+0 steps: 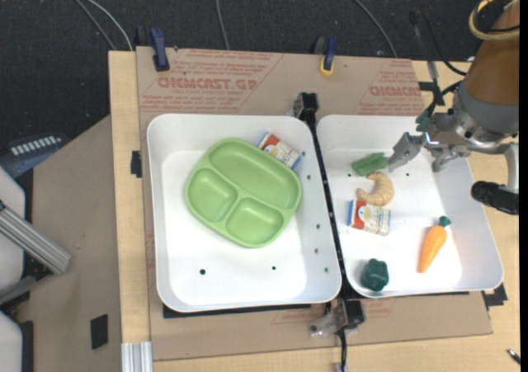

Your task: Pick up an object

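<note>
Gripper (421, 150) sits over the upper part of the right bin (487, 238), fingers spread apart with nothing between them; one fingertip lies just beside the green flat piece (368, 163). Below that piece: croissant (379, 189), small carton (368, 217), dark green pepper (375, 274) and carrot (432, 245), all apart from the gripper. Left bin (165, 214) holds a green divided plate (242, 193) with a second carton (279, 150) at its upper edge.
</note>
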Robot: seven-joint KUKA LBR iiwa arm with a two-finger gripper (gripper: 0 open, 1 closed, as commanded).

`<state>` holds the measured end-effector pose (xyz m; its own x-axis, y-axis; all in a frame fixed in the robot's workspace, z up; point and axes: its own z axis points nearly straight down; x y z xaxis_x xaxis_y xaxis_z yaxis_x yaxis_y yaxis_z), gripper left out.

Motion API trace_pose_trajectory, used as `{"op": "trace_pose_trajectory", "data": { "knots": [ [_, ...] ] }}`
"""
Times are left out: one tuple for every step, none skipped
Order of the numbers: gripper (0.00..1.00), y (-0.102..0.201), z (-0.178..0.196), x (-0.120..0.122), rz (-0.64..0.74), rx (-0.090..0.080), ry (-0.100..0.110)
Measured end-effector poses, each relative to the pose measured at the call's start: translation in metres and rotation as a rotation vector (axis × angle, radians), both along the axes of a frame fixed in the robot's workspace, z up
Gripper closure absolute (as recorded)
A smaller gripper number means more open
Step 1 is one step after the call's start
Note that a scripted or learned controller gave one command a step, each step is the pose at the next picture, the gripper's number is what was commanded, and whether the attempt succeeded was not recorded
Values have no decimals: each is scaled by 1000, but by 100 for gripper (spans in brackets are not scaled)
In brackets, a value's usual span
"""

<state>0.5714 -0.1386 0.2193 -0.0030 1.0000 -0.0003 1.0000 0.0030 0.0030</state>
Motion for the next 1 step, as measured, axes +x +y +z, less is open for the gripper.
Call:
{"op": "trace_pose_trajectory", "data": {
  "knots": [
    [0,12,-9,66,-1,0,2]
  ]
}}
